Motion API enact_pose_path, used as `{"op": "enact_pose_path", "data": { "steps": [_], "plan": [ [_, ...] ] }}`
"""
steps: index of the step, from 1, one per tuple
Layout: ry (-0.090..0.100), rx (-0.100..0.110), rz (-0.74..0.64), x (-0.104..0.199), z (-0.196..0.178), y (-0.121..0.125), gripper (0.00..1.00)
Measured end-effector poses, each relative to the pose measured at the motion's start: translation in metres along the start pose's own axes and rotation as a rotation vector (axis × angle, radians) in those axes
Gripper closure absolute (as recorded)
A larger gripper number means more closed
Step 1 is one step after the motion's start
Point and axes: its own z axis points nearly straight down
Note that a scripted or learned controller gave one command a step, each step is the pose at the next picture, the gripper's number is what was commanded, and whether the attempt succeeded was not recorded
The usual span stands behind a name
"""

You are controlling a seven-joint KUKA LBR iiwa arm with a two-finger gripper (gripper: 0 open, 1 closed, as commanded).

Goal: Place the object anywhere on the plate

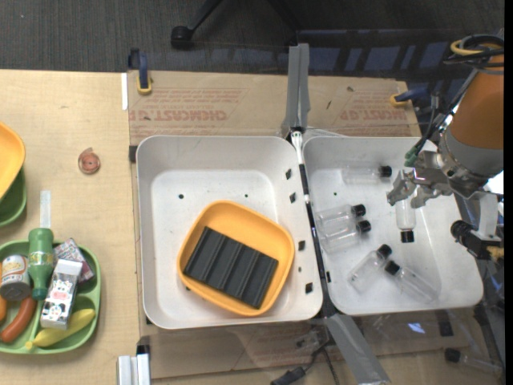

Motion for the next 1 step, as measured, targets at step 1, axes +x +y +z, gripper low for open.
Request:
{"op": "enact_pose_path", "data": {
  "steps": [1],
  "plan": [
    [0.0,0.0,0.0,0.0,-0.0001,0.0,0.0]
  ]
}}
